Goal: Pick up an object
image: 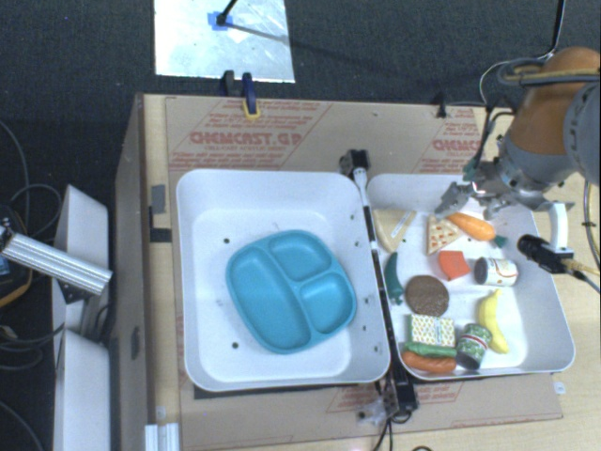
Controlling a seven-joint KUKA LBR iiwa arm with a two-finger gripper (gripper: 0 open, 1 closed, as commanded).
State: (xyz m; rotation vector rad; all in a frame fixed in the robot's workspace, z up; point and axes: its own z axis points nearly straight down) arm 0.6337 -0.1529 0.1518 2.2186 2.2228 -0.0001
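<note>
Divided tray [289, 290] in left bin [202, 205]; banana [493, 319] in right bin [554, 336].

You find the right bin [554, 346] crowded: carrot [470, 225], pizza slice [439, 236], red block [454, 265], brown disc [427, 295] and banana [492, 319] lie close together, leaving narrow gaps. The bin's far left corner near the rim is more open. In the left bin [202, 252], a blue divided plate [289, 289] fills the middle; bare floor rings it.
</note>
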